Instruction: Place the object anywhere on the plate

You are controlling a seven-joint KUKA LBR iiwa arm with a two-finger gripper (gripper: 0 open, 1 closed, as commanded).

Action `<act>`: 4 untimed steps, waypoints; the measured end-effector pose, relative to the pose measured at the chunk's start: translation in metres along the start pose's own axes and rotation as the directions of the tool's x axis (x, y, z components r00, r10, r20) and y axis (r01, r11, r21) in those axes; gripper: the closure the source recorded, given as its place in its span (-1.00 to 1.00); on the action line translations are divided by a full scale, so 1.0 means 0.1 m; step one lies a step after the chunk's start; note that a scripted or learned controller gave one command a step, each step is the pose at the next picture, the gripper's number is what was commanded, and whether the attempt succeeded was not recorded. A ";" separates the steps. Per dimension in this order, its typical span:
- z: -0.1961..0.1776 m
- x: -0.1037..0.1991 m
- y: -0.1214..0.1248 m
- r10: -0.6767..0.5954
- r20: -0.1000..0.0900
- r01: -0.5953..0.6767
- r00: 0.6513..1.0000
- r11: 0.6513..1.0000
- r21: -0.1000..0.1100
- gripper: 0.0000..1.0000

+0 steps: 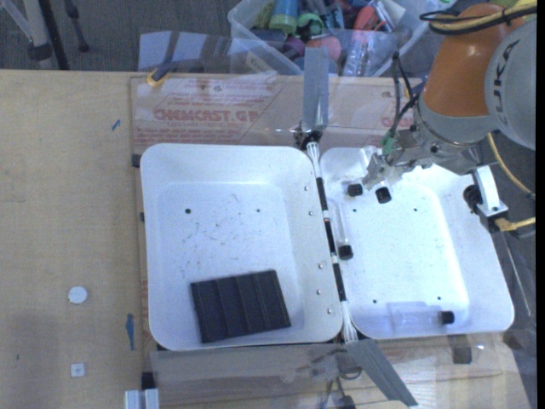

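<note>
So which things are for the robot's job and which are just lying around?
For the job: the claw; the dark ribbed plate in the left bin; the right bin under the claw. I cannot tell which thing is the object.
Just lying about: the tub of colourful toys; the white disc on the bench.

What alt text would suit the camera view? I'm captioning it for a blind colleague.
A grey robot arm with an orange band reaches in from the right, its gripper over the far end of the right white bin. The left white bin holds a dark ribbed rectangular plate near its front edge. Behind the bench sits a clear tub of colourful items.
</note>
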State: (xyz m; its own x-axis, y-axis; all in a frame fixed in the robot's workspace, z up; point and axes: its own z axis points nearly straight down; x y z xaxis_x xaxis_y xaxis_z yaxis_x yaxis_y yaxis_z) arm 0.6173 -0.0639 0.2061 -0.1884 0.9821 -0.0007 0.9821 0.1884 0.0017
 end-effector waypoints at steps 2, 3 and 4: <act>0.21 1.33 0.69 -0.407 0.000 0.407 0.913 0.913 -0.003 1.00; 0.70 1.96 0.87 -0.464 -0.002 0.464 0.886 0.886 0.001 1.00; -0.40 2.42 0.81 -0.571 0.000 0.571 0.821 0.821 -0.003 1.00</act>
State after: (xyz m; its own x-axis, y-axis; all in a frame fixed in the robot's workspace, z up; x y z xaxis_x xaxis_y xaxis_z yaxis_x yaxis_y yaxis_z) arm 0.6511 0.1891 0.2465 -0.7153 0.6988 -0.0019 0.6988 0.7153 0.0038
